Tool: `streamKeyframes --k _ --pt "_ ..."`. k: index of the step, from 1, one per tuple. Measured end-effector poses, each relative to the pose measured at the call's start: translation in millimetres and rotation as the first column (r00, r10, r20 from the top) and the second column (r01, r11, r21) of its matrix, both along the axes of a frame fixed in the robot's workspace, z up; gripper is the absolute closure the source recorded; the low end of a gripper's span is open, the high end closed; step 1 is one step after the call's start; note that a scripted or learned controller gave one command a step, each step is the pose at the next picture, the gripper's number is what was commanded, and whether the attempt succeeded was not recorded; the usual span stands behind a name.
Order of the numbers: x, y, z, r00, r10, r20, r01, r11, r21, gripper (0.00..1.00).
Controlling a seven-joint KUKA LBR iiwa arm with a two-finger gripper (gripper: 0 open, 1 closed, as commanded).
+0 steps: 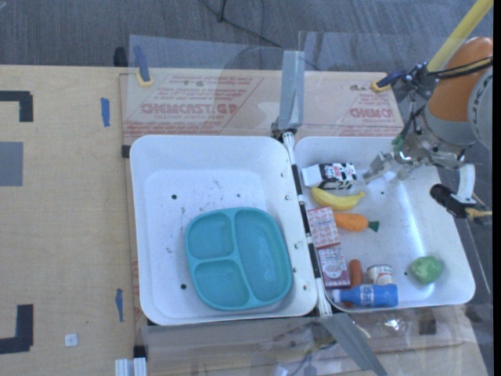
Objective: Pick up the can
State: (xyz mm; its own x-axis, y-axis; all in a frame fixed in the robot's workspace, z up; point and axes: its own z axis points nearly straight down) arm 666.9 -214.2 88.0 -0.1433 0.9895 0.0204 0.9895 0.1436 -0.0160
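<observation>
Right bin (462, 284), lower right of frame. Contents along its left wall, top to bottom: black-and-white carton (333, 175), banana (338, 199), carrot (354, 222), two red-and-white boxes (322, 226) and (333, 265). Along its lower edge: blue bottle (369, 295), lying flat; green lump (426, 269) towards the lower right corner.

Can (380, 273): small, pale-topped with a red side, just above the blue bottle and just right of a small red item (356, 270). Untouched.

Left bin (156, 171), centre of frame. Holds one teal divided tray (236, 258).

Gripper (389, 164): upper right of frame, over the top of the right bin, near the carton and well apart from the can. Whether its fingers are parted or closed cannot be told; nothing is visibly held.

Step in hand, by judgement: approach, grasp not yet begun. Next move calls for travel towards the lower edge of the frame, then a descent clear of the bottle and red item crowding the can.
</observation>
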Motion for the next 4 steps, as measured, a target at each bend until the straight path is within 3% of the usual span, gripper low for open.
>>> streamKeyframes --k 1,2,3,4 --pt "-96 -2 1 0.999 -0.042 0.023 0.042 0.999 -0.008 0.0" --pt "-94 -6 12 0.998 -0.045 0.033 0.045 0.999 -0.018 1.0" --pt "-94 -4 12 0.999 -0.042 0.031 0.042 0.999 -0.014 0.0" --pt "-136 1 2 0.979 -0.202 0.029 0.203 0.979 -0.006 0.0"
